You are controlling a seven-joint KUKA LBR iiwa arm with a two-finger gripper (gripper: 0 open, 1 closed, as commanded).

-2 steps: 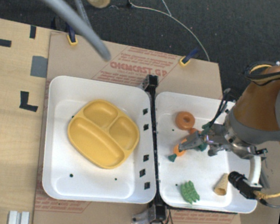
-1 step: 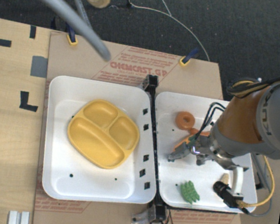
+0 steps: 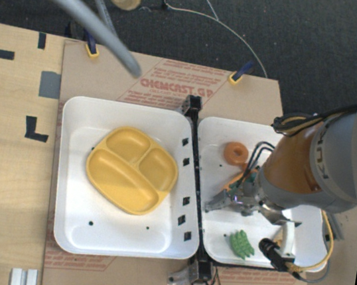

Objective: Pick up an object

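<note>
In the left bin (image 3: 69,155) a yellow divided plate (image 3: 132,169) lay near the middle, its long axis running from the bin's far-left toward its near-right corner, well apart from the arm. Across the divider, in the right bin (image 3: 212,244), the pincer (image 3: 217,204) hung low near the bin's left edge, its tip aimed at the divider; whether it was open or closed could not be told, and nothing was seen in it. An orange ring (image 3: 235,153) sat toward the far edge of that bin, just beyond the pincer. A small green object (image 3: 241,244) lay toward the near edge, just to the near-right of the tip. Both pieces lay close; the green one seemed the likelier target, needing a short pull back toward the near edge.
</note>
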